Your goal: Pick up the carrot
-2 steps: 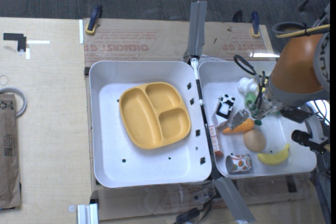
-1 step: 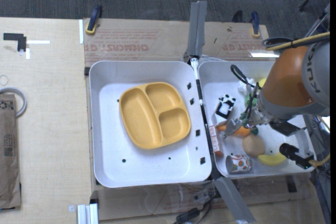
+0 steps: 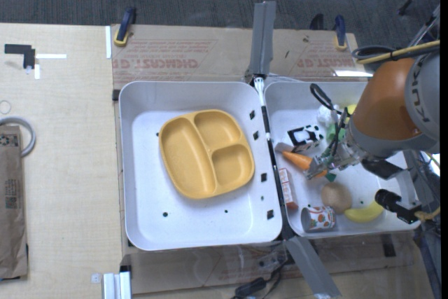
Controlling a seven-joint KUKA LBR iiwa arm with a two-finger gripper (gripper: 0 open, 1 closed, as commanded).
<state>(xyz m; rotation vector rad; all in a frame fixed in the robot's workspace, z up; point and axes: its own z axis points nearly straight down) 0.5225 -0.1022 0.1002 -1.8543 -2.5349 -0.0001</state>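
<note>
The carrot point(image 3: 297, 160) is orange and lies on its side in the left half of the right bin point(image 3: 392, 229), pointing left toward the divider. My gripper point(image 3: 320, 169) hangs low over the bin, right at the carrot's thick right end. The grey and orange arm point(image 3: 383, 112) covers what lies behind it. Whether the carrot sits inside the gripper is not visible from here.
The left bin point(image 3: 140, 220) holds a yellow divided plate point(image 3: 207, 153). Around the carrot lie a black-and-white object point(image 3: 304, 135), a brown round fruit point(image 3: 336, 197), a banana point(image 3: 364, 214), a small printed cup point(image 3: 320, 218) and a wrapped bar point(image 3: 285, 185) by the divider.
</note>
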